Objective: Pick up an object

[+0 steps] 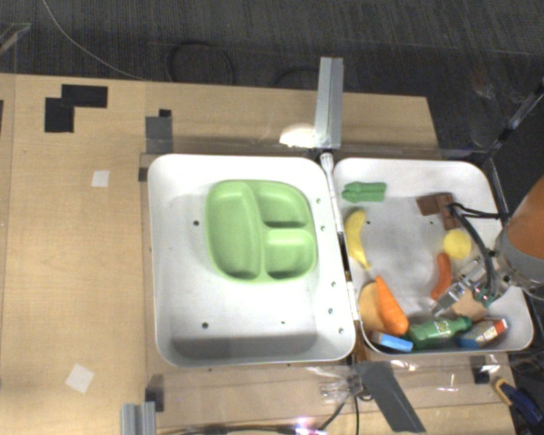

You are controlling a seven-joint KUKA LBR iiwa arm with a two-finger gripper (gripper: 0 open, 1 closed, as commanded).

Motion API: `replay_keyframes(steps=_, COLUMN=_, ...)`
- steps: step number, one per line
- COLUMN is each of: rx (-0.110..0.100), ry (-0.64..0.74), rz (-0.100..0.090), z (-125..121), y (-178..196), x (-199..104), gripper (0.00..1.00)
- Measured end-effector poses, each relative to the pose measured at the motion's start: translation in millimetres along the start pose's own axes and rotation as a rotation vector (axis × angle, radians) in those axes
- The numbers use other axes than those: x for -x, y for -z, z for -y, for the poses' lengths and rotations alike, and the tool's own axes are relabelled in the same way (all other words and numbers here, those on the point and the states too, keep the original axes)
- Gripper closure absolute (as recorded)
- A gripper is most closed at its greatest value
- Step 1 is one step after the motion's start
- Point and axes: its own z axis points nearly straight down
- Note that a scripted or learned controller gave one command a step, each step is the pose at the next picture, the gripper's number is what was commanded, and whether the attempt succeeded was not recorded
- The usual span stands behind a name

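A pale wooden table (63, 270) stands against dark grey carpet and carries two shallow white bins side by side. The left bin (177, 324) holds a green divided plate (258, 229) lying flat near its middle. The right bin (408, 220) holds a scatter of small toy-like items: a green block (364, 191) near its upper left, a yellow banana (354, 236) along its left wall, a brown block (434, 204) and a yellow ball (457, 243) further right, a slim orange piece (442, 275) below the ball, a carrot (390, 306) leaning at the lower left, and a green bottle (440, 331) lying along the lower edge with a blue piece (395, 342) just beside it. The grey arm with its orange band (537, 225) reaches in from the right, and its pincer (467, 294) hangs low over the lower right of that bin, close to the orange piece and just above the bottle. Whether the pincer is parted or closed cannot be told here, and nothing is visibly between its tips. This looks like the approach stage, with no object lifted yet. The next move likely calls for settling on one item in this crowded corner, lowering squarely over it, and closing without nudging its neighbours.
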Motion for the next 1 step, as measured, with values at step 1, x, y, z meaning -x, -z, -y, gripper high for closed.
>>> replay_keyframes(steps=1, rx=0.0, ry=-0.017, rz=0.0, z=-3.2, y=0.0, x=-4.1, gripper=0.0)
